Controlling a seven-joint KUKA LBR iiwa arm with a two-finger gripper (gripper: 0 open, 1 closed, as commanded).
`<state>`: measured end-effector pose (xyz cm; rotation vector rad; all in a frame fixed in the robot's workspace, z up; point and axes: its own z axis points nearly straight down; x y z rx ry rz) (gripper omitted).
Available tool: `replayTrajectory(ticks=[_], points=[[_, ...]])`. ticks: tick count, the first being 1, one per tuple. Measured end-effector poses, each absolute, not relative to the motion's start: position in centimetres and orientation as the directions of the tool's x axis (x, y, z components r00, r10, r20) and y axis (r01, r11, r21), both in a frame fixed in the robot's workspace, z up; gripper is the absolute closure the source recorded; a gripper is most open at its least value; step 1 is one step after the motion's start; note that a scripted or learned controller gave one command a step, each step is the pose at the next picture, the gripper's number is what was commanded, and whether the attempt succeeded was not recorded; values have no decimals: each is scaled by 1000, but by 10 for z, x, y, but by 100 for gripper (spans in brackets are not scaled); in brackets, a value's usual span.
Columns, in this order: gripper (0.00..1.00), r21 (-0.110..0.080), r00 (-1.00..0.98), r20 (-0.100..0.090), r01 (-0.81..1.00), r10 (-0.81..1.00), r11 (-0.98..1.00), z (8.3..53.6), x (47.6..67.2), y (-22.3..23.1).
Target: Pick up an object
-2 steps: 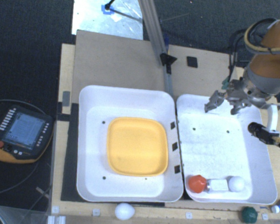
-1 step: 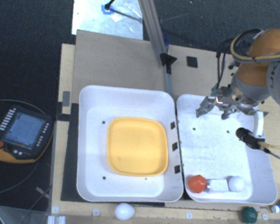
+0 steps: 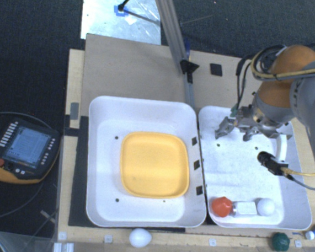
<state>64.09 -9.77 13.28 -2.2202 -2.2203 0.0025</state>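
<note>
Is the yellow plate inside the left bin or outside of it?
Inside. The yellow plate lies flat on the floor of the left bin, near its middle, with the white floor showing all around it.

A handheld control pendant (image 3: 20, 154) with a lit screen and an orange-yellow casing is seen on the dark floor at nine o'clock, its cables trailing beside it. A pale, glossy rectangle (image 3: 124, 11) with a blue mark is laid on the floor at twelve o'clock, and a grey pole (image 3: 176, 38) is slanted across it down toward the worktop (image 3: 135, 65). A small black square (image 3: 216, 69) is fixed on the worktop at one o'clock. A white egg-shaped item (image 3: 140, 238) is placed on the worktop's front edge at six o'clock, and a dark green ball (image 3: 280, 242) is set at five o'clock.
</note>
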Motion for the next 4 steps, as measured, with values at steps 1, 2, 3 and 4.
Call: replayTrajectory(ticks=[1, 2, 3, 4], points=[[100, 2, 0, 0, 1000, 1000, 0, 145, 642, -98], [100, 5, -1, 0, 1000, 1000, 1, 190, 649, -99], [100, 4, -1, 0, 1000, 1000, 1, 222, 650, -99], [100, 1, -4, 1, 1000, 1000, 4, 216, 653, -50]])
